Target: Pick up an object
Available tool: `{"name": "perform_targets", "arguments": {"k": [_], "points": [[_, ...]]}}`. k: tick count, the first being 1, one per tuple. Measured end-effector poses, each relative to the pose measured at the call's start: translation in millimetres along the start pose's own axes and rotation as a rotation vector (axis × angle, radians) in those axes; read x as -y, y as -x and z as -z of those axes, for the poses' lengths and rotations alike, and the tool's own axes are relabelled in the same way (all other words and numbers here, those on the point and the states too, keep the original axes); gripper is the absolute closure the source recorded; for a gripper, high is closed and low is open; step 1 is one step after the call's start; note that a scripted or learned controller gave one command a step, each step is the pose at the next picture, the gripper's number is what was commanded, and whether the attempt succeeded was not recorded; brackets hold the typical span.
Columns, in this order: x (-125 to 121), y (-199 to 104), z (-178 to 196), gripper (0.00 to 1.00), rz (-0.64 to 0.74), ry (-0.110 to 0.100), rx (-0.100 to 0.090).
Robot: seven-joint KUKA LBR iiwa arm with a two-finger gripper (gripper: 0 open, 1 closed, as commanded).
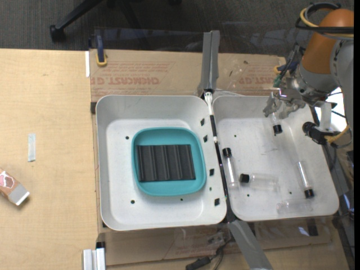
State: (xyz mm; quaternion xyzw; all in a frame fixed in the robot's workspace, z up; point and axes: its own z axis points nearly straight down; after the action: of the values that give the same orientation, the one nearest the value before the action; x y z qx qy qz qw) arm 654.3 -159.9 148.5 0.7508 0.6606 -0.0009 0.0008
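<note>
Clear tubes with black caps lie loose in the right bin [315, 207]: one [304, 179] near the front right, another [257, 179] mid-floor. The left bin [112, 207] holds a teal tray [169, 187]. Farther back, the gripper [277, 110] hangs above a small capped tube [277, 127]; its opening cannot be determined.

A single fixed camera sits above the bench [45, 122] and looks down at a slant, so the far edge, with dark floor and office-chair legs [112, 4] beyond it, runs along the top of the picture. It stands far enough back to take in both white bins whole, the left bin [112, 207] and the right bin [320, 201], side by side. The arm [323, 49] enters at the upper right corner.
</note>
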Motion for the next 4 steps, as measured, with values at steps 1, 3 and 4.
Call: {"name": "perform_targets", "arguments": {"k": [1, 3, 4], "points": [[3, -59, 76, 1.0, -0.002, -0.001, 0.0], [17, -166, 91, 1.0, -0.111, -0.002, 0.0], [14, -141, 74, 1.0, -0.296, -0.004, 0.001]]}}
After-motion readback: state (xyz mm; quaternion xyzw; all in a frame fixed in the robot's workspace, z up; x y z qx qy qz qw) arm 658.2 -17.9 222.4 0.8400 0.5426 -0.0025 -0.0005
